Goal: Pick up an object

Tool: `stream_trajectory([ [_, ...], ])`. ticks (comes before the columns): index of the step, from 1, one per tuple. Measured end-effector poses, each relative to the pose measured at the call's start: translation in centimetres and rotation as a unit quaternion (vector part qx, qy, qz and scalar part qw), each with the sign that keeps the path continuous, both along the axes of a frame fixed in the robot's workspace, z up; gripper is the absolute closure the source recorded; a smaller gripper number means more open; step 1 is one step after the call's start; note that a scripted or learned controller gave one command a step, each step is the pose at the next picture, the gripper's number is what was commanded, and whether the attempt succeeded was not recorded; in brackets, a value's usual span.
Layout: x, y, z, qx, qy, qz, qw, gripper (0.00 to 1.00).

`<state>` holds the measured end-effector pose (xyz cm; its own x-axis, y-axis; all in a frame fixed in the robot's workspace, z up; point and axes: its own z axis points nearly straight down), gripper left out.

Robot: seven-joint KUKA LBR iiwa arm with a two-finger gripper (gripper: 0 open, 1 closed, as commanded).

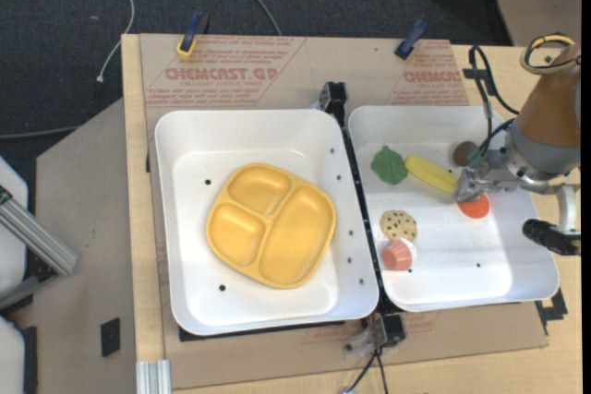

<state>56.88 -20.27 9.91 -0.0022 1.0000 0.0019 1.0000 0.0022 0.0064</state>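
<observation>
The gripper [473,191] sits low in the right bin [443,286], just above an orange-red piece [476,208] beside the corn cob [430,173]; its opening cannot be told. A centred, vertical close would likely suit.

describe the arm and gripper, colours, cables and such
The arm is grey metal with a wide orange band above the wrist. Black cables loop along its left side, and a yellowish ring of cable sits by its top. The wrist narrows to a grey metallic gripper. A black part juts out at the lower right.
</observation>
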Motion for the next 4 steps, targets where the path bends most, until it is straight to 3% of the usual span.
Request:
stream_trajectory([
  [2, 0.5, 1.0, 12.1, -0.0020, 0.000, 0.000, 1.0000, 1.00],
  [3, 0.6, 1.0, 14.5, -0.0019, 0.001, 0.000, 1.0000, 1.00],
  [4, 0.0, 5.9, 15.2, 0.0006, 0.004, 0.002, 1.0000, 1.00],
])
